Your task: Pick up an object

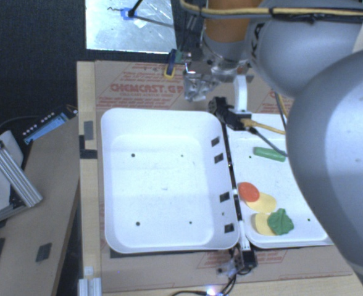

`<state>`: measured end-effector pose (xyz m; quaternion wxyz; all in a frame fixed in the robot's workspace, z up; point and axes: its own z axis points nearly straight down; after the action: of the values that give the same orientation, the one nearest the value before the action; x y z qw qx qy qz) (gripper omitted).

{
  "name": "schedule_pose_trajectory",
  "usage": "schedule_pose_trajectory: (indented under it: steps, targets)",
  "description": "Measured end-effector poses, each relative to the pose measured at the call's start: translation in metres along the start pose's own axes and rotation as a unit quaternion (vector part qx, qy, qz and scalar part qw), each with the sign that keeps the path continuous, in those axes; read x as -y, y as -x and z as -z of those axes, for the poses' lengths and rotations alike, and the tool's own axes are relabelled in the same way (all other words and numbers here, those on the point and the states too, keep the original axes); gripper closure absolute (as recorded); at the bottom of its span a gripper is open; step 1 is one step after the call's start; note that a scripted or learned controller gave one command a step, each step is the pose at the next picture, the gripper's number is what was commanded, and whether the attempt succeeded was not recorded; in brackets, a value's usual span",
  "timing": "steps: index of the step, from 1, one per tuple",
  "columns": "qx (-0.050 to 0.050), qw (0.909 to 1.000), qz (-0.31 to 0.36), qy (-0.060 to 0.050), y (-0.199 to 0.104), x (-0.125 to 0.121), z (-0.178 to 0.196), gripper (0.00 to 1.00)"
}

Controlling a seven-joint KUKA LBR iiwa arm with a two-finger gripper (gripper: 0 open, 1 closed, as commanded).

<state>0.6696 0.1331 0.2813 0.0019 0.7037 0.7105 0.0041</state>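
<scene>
My gripper [197, 86] hangs above the far rim of the left bin [116, 119]; I cannot tell its opening. Well toward the camera from it, the right bin [292, 236] holds a green stick [269, 155], orange disc [249, 192] and green lump [281, 221].

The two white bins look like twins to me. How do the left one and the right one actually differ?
The left bin lies in full sight with a bare floor marked by small dark dots; the right bin is largely covered by the grey arm. The right bin holds small things: a green stick, an orange disc, a yellow piece and a green leafy piece. Both are shallow, white, and joined side by side.
</scene>
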Motion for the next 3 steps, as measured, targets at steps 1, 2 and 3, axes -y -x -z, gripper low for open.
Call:
schedule_pose_trajectory:
  steps: [1, 2, 3]
  targets:
    - [0.000, 1.0000, -0.001, -0.003, -0.053, 0.001, -0.007, 1.00]
    - [0.001, 1.0000, -0.001, -0.005, -0.105, 0.001, -0.043, 1.00]
    - [-0.001, 1.0000, -0.004, 0.003, -0.084, -0.002, 0.080, 1.00]
